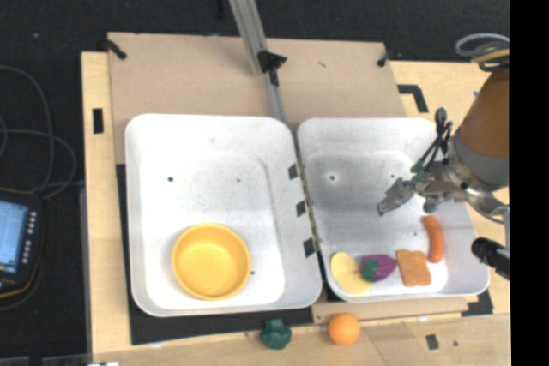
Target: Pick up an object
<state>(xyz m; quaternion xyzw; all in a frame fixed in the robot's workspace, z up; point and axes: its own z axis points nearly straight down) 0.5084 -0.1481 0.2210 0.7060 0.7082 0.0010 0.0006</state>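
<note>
My gripper [393,199] hangs over the middle of the right bin [343,150], reaching in from the right with nothing seen in it. Along that bin's front edge lie a pale yellow piece [345,272], a purple and green toy [376,267] and an orange-brown block [414,267]. An orange-red sausage shape [435,237] lies just right of and below the gripper, apart from it. A yellow bowl [211,261] sits in the front of the left bin [206,150].
An orange ball [343,328] and a small green object [275,333] rest on the bench in front of the bins. A slanted metal pole [244,9] rises behind the bins. A tablet [13,240] sits at far left.
</note>
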